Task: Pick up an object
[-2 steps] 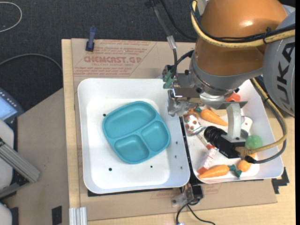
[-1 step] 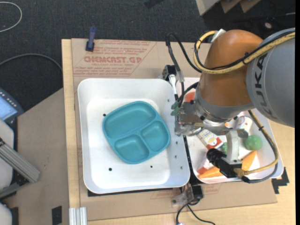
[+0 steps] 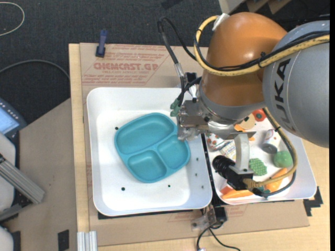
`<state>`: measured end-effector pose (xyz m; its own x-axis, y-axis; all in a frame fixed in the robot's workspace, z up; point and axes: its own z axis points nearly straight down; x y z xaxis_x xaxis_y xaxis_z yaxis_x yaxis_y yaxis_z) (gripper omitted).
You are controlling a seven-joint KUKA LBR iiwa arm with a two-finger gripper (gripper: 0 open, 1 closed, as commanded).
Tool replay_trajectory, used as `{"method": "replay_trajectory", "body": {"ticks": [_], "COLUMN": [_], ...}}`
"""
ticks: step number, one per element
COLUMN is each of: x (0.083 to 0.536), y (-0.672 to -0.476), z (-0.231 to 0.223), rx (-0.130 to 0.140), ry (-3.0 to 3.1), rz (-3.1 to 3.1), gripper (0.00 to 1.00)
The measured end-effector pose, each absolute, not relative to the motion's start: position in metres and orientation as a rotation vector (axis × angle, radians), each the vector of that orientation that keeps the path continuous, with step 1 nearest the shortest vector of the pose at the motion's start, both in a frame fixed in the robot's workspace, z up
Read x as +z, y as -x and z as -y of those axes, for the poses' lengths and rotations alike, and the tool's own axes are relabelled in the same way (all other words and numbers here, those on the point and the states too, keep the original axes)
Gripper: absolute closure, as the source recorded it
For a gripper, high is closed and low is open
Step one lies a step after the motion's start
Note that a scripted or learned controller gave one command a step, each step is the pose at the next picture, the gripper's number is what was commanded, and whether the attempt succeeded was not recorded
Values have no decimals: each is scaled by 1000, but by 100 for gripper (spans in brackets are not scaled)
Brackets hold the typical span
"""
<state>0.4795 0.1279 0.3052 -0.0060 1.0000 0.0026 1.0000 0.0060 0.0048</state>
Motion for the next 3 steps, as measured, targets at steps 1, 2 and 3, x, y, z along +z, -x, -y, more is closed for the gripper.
{"method": "replay_trajectory", "body": {"ticks": [1,2,3], "x": [433,271,320], "y": [-480,-527,-480], "z": [-185,-134,-131], "rx": [26,-24,2], "ry": [-2208,-2233,-2221], "rz": [-2226,-2217,-2223], "gripper": [100,100,100]}}
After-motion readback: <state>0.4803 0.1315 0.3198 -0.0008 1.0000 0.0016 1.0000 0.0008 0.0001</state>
